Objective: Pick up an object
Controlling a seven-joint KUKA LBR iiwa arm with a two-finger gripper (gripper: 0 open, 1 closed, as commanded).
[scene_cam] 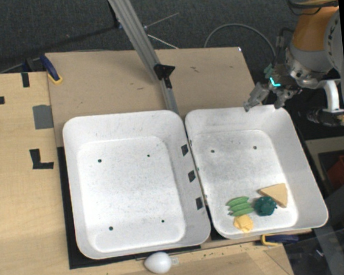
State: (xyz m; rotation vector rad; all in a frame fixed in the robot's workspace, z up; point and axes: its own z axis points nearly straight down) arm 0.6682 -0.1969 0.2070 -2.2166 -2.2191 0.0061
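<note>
Meanwhile the right bin point(296, 151) holds four small toys point(257, 205); claw point(264, 99) state unclear.

The grey arm point(314, 33) reaches in from the right, tool point(264, 98) angled down-left

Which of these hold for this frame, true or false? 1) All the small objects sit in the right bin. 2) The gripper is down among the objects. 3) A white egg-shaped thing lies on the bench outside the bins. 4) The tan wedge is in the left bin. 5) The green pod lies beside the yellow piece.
1) True: the green pod, dark green lump, yellow piece and tan wedge cluster in the right bin, at its near end.
2) False: the gripper is at that bin's far right corner, well away from them.
3) True: the white egg-shaped thing lies below the left bin.
4) False: it is in the right bin.
5) True.
</note>
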